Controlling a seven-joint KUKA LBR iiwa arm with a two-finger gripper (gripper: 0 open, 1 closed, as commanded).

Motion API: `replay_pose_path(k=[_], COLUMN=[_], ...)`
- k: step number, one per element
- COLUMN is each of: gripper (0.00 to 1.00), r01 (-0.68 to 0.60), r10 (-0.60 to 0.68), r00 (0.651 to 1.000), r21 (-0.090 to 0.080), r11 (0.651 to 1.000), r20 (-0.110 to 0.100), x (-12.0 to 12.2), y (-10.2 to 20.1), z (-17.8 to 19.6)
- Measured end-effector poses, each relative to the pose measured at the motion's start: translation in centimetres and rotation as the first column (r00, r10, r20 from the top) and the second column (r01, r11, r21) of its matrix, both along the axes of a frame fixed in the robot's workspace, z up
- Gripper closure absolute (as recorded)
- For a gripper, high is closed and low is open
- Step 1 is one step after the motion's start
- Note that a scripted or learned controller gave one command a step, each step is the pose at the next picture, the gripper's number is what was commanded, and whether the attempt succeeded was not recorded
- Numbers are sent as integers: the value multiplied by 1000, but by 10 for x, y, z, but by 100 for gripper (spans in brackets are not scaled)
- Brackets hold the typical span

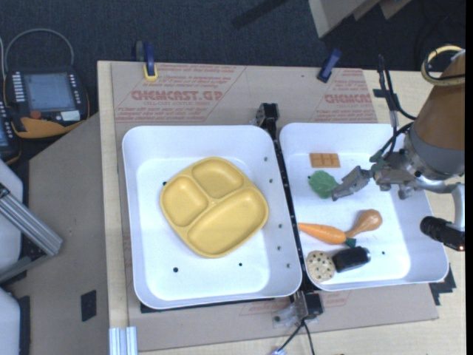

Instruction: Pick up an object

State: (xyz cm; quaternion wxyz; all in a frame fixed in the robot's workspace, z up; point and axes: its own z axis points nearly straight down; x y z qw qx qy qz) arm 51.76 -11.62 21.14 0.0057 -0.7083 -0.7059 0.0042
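gripper [353, 184] sits low in the right bin [421, 261], just beside the green object [322, 183]. finger spread cannot be determined; no object seen between them.

Yellow tray [214, 207], orange carrot [322, 232] — 2 white bins [140, 198].

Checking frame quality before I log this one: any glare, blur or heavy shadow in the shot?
Camera view: even light and sharp focus; the yellow divided plate throws only a soft shadow on the left bin; the right bin reads bright white but keeps its detail; the carrot is crisp; the gripper is slightly soft.
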Motion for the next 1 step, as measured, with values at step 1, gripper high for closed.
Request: replay_pose_path(k=[1], gripper=[0], r01=[-3], r10=[3], r00=[1000], r21=[-2], r11=[1000], r20=[13], x=[3], y=[0], z=[6])
